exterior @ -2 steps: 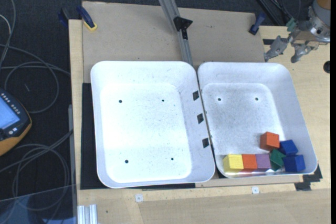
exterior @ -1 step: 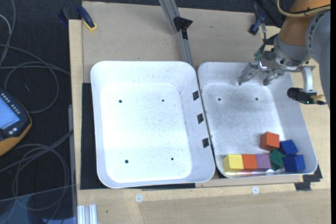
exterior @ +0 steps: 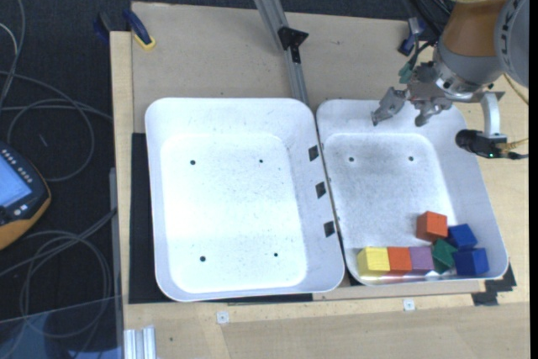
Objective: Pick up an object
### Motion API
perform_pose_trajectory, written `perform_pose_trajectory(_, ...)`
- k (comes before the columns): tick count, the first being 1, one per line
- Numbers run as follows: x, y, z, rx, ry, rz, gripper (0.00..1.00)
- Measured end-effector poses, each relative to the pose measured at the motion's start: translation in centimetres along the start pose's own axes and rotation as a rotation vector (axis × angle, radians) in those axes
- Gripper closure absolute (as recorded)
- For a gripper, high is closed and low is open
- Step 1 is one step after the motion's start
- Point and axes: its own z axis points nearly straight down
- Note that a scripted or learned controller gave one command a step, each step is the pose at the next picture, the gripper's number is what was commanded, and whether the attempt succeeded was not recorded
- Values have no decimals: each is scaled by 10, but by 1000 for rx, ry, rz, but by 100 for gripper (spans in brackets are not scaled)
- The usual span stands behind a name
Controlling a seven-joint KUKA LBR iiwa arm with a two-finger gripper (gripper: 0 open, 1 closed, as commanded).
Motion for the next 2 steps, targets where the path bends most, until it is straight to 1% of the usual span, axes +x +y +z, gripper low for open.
perform_pose_trajectory(1,-9,10,-41,-5,-4,4,0)
perform_pose_trajectory(2,17,22,56,12,0,3,0)
